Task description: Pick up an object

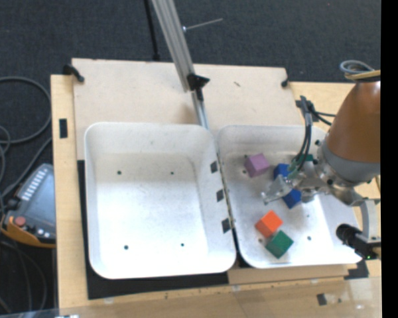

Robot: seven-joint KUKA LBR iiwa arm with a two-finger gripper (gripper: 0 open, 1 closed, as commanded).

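Note:
The right bin (252,257) holds several small blocks. A purple block (257,164) lies toward its back. One blue block (280,171) and a second blue block (292,199) sit near the middle. An orange block (269,223) and a green block (278,244) lie close together toward the front. My gripper (278,189) reaches in from the right and hangs low between the two blue blocks, with its metal tip just left of the nearer one. I see no block held in it.
The left bin (93,177) stands beside the right one. A slanted aluminium post (176,38) rises behind the bins. Cables and a hand-held pendant (33,204) lie on the floor to the left.

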